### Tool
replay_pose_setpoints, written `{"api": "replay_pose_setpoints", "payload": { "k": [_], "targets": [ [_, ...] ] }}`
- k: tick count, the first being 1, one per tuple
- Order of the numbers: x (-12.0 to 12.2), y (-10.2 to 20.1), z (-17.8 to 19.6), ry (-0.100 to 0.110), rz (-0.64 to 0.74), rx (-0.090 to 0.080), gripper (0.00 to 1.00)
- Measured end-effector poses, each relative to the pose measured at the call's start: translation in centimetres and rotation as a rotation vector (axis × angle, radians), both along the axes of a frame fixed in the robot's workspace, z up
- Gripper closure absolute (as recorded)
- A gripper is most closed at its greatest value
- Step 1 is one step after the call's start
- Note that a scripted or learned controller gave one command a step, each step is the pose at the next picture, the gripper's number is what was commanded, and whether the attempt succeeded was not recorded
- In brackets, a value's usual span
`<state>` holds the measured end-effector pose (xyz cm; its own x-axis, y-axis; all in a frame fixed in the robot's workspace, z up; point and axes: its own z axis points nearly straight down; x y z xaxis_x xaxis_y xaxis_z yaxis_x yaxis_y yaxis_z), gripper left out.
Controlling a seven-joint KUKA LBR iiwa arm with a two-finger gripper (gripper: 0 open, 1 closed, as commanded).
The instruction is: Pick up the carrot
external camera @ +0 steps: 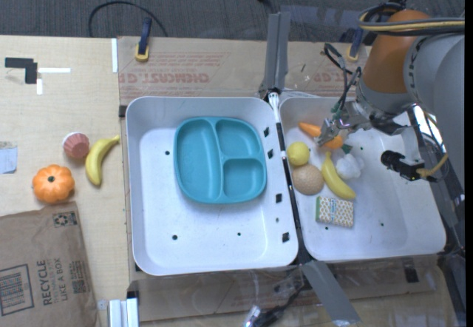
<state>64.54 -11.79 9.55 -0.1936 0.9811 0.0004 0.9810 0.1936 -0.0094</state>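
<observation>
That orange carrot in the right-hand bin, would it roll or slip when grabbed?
The carrot looks smooth and tapered, so it may slip from a pinch. Its rounded body could roll on the flat bin floor if nudged. It lies straight, so it is probably stiff rather than floppy.

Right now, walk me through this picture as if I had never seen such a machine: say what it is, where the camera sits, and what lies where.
The single camera is fixed above a bench and looks down at a slant. The big grey arm with an orange band reaching in from the right is a robot, and its jaws sit low in the right white bin, right at the orange carrot; whether they grip it cannot be told from here. That bin also holds a yellow lemon, a brown potato-like lump, a yellow banana and a green-and-white sponge. The left white bin holds a teal divided plate. On the wooden bench to the left lie a small orange pumpkin, a second banana and a pink cupcake-like toy.
</observation>
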Motion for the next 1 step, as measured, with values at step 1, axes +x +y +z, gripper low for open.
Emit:
{"api": "replay_pose_setpoints", "payload": {
  "k": [1],
  "targets": [
    [-0.63,2.92,9.4,-0.007,0.206,0.001,1.0]
  ]
}}
